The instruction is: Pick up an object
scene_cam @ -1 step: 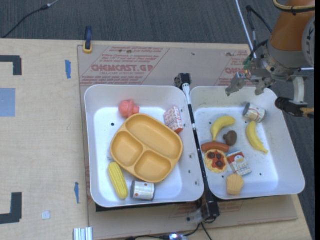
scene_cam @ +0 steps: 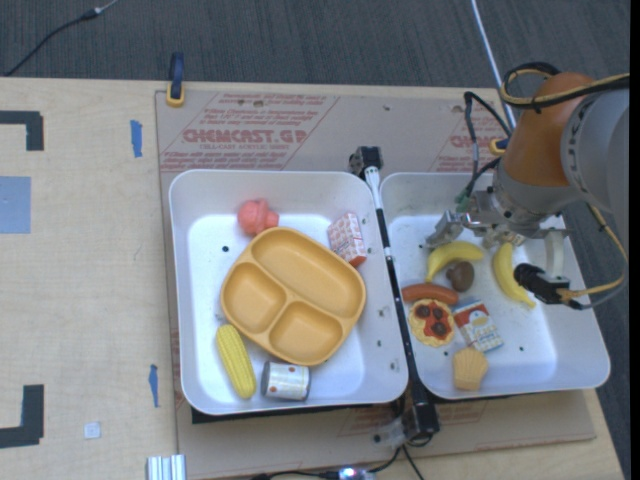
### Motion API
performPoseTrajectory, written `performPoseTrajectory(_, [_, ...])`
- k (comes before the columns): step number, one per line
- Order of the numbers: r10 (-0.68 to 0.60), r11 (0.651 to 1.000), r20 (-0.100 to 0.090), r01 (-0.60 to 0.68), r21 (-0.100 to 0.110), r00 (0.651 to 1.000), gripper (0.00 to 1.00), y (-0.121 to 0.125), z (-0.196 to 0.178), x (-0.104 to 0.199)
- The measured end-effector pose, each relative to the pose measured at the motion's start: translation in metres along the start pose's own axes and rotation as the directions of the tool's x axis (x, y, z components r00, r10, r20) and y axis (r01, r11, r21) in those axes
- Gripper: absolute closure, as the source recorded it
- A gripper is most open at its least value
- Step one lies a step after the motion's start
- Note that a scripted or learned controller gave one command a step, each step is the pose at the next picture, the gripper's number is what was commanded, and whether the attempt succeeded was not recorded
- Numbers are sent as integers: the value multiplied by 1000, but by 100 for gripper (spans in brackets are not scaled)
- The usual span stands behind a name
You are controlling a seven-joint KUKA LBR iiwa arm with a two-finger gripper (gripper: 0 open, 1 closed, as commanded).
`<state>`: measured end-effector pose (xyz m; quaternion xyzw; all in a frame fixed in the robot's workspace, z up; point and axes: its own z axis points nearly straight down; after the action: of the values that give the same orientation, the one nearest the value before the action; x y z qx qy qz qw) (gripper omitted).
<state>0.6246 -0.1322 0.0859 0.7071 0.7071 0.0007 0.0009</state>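
A blue clamp (scene_cam: 176,76) grips the brown board (scene_cam: 255,133) on the wooden bench (scene_cam: 80,298).

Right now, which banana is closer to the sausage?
The left banana in the right bin. It lies just above the sausage, beside the brown ball. The other banana lies farther right, under the gripper.

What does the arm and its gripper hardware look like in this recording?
The arm is a thick grey cylinder with a broad orange band above the wrist. Black and yellow cables loop over that band and trail along its side. The gripper below is a compact grey metal assembly, with a black part jutting toward the right bin.
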Motion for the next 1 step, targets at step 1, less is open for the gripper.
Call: performPoseTrajectory(1, [-1,1000,-2,1,2,1000,0,-24,0,40])
